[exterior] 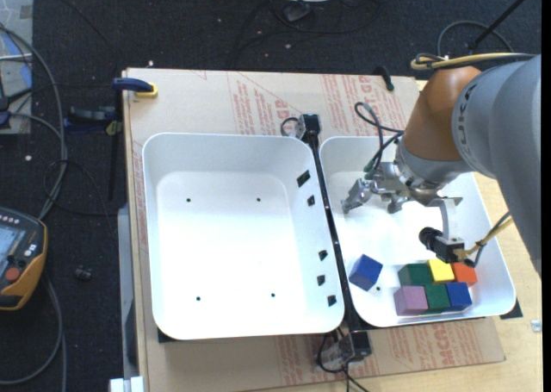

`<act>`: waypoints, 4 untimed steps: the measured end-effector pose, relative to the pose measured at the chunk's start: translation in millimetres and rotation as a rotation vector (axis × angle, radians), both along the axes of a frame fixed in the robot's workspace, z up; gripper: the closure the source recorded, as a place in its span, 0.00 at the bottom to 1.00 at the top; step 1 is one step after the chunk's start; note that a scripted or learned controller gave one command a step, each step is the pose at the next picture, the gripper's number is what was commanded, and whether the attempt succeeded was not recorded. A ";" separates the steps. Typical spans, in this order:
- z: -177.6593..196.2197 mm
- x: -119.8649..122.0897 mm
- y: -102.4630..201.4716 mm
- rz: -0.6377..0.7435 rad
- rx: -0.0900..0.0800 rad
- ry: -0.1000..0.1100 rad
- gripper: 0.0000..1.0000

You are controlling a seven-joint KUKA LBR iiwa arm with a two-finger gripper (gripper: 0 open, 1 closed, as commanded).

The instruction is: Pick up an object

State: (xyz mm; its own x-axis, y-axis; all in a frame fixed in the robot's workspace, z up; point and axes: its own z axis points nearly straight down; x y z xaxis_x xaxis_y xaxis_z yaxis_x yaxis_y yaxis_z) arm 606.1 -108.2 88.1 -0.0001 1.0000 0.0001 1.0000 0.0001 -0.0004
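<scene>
This looks like a robot lab: a big robot arm (482, 123), loose wires (52, 123) on the dark floor (77, 28), and a clamp (133, 86) on the table (224, 97).

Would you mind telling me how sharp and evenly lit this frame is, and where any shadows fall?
Camera view: even, soft light, no strong glare on the white bins; the blue block casts a small shadow on the right bin's floor; the gripper looks slightly soft; the coloured blocks are crisp enough to tell apart.
</scene>
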 end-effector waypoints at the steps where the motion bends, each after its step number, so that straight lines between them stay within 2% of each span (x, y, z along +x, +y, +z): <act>1: 10.5 0.3 0.1 0.000 0.000 -0.001 1.00; 4: 165.2 8.0 -13.6 0.000 -0.001 -0.005 1.00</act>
State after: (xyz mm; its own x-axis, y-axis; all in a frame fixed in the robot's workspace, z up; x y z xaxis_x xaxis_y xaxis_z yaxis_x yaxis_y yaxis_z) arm 614.1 -121.8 253.2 -0.0003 1.0000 -0.0006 1.0000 0.0003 0.0046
